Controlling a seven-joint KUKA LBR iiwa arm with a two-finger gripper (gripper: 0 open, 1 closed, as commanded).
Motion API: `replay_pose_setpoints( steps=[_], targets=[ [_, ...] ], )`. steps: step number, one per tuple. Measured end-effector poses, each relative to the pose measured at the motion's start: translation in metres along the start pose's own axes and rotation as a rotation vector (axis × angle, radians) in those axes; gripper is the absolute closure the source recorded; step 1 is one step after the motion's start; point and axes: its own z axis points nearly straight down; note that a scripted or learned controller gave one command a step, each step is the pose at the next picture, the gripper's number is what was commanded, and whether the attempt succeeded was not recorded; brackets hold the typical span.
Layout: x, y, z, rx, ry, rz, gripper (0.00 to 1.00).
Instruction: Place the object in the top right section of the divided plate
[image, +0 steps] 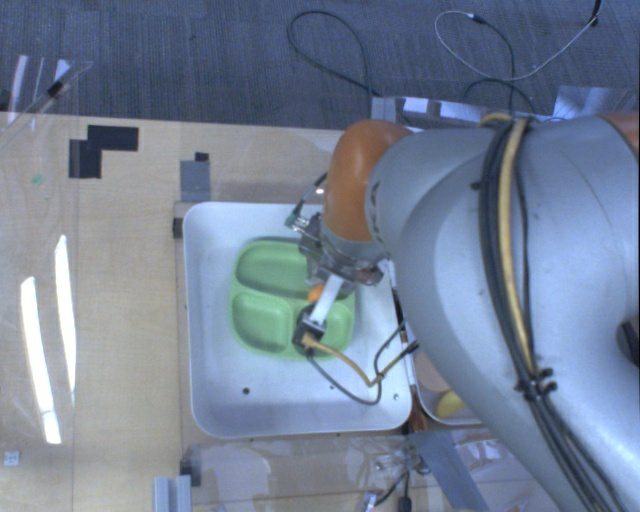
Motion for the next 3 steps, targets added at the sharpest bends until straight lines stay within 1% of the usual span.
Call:
replay_pose_setpoints(
  steps=[1, 2, 3],
  targets=[
    [-0.043, -0.044, -0.038, 0.024, -0.017, 0.038, 1.0],
    [-0.136, 0.001, -0.091, 0.022, -0.016, 0.007, 1.0],
    [-0.134, -0.042, -0.091, 0.025, -0.017, 0.005, 1.0]
  ],
)
